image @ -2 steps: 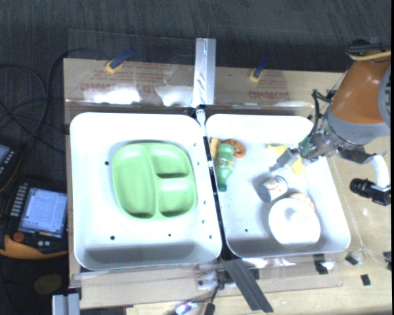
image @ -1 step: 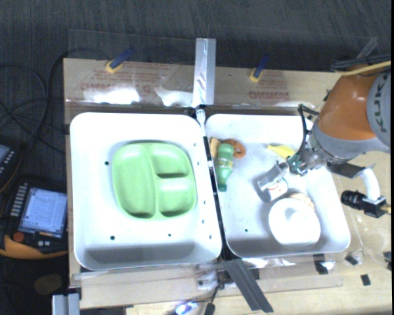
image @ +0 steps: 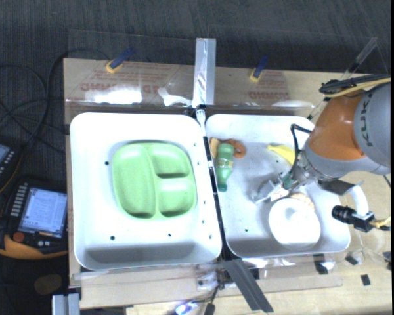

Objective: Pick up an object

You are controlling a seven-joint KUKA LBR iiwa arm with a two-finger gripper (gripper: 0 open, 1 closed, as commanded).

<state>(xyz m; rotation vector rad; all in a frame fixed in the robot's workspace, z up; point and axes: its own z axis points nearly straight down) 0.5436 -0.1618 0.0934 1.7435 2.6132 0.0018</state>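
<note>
Bench (image: 79, 71): a flat brown board is being seen under both bins, with clear plastic sheeting lying wrinkled along its upper edge and two small yellow-and-blue clips (image: 120, 60) sitting on that sheeting.
Left bin (image: 85, 176): a shallow, smooth white tub with rounded corners is being shown at centre left of the frame; one green tray is being held in it.
Right bin (image: 236, 222): a matching white tub is being shown at centre right, touching the left bin along a dark seam; the smaller objects are being held in it.
Arm (image: 354, 136): a grey rounded body with a glossy orange band is being seen reaching in from the right edge, over the right bin's upper right part.
Green tray (image: 154, 178): a matte, light green plastic plate with rounded corners and three compartments is being seen lying flat in the middle of the left bin.
White bowl (image: 293, 220): a round, smooth white dish is being seen in the lower right part of the right bin.
Green bottle (image: 223, 165): a small tapered bottle is being seen lying along the right bin's left wall, with an orange object (image: 235, 148) just above it.
Yellow object (image: 282, 151): a curved, banana-like piece is being seen near the upper middle of the right bin.
Gripper (image: 276, 188): metallic fingers are being seen low in the right bin, just above the white bowl; whether they are parted or closed cannot be told, and nothing is being seen between them.
</note>
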